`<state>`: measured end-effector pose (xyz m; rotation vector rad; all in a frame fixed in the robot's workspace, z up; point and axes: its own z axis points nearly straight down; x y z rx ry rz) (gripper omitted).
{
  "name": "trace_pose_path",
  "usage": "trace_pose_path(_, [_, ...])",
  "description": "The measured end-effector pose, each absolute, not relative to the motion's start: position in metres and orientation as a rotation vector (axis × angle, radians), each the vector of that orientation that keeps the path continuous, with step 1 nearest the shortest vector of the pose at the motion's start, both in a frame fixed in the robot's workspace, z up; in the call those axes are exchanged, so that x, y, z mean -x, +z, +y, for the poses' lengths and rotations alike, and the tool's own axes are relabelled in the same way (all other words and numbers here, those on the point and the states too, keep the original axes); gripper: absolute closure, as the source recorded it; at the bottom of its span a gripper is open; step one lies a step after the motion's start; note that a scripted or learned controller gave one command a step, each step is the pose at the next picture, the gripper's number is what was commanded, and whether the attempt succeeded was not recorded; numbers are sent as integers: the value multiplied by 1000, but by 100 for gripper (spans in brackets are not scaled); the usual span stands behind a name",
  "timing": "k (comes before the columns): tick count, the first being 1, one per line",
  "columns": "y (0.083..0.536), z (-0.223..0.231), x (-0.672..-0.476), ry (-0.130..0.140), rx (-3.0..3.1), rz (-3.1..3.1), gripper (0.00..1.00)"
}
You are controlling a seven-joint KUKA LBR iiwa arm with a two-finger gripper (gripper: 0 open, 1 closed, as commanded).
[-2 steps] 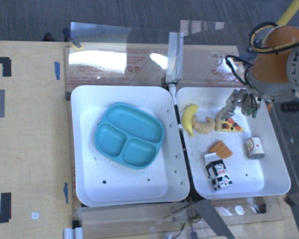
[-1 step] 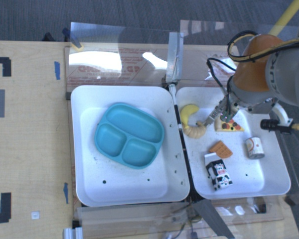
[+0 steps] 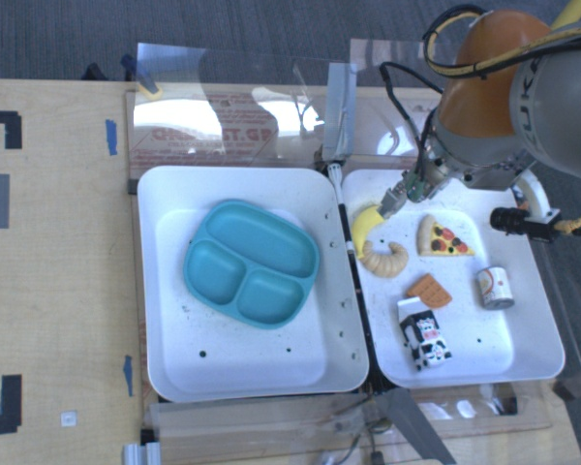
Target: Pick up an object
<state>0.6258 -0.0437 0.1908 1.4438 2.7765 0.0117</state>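
Pale wooden surface [image 3: 48, 289] carries two glossy white bins; the left bin [image 3: 165, 356] holds a smooth teal divided plate [image 3: 252, 262]. At the right bin's [image 3: 533, 347] near-left corner, a rounded yellow banana [image 3: 366, 225] lies touching the gripper [image 3: 392, 204].

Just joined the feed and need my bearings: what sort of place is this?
Probably a robot picking test bench, not a kitchen. Two shallow white bins sit side by side on a wooden bench: the left bin holds a blue divided plate, the right bin toy food such as a pizza slice.
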Motion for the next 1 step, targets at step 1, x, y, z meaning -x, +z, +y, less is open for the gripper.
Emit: trace_pose_path(1, [186,-17,-578,2,-574,3087,100])
